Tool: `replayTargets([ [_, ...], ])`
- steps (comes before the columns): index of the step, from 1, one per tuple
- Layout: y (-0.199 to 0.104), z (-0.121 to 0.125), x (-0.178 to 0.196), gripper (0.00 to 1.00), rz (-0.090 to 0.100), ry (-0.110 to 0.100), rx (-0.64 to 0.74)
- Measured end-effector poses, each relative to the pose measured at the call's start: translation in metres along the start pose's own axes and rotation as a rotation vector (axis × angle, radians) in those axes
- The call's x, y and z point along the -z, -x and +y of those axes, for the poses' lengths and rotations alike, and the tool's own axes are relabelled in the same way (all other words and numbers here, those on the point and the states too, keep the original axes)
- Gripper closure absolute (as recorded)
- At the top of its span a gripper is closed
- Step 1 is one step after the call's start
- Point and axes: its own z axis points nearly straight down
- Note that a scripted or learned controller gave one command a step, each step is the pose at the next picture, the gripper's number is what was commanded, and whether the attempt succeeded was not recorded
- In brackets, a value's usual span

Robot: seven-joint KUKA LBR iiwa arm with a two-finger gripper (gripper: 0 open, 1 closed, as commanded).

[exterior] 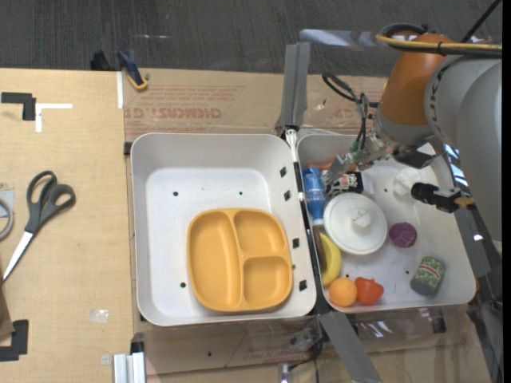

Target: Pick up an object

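My gripper reaches down into the far left part of the right bin, beneath the orange-banded wrist. It hangs just above a white round bowl and beside a blue bottle. Near the bin's front lie a yellow banana, an orange and a red pepper. A purple ball and a green can rest toward the right. Nothing shows as held.
The left bin holds a yellow divided plate. Scissors lie on the wooden bench at the left. A blue clip sits at the back. Cables hang off the arm behind the right bin.
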Motion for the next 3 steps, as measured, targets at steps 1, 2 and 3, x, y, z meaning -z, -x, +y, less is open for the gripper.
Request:
replayTargets([
  [1,0.001,0.005,0.016,1.0,-0.007,0.013,0.004],
  [2,0.011,0.007,0.156,1.0,0.01,-0.015,0.085],
  [3,0.063,-0.013,0.228,1.0,0.012,-0.011,0.526],
])
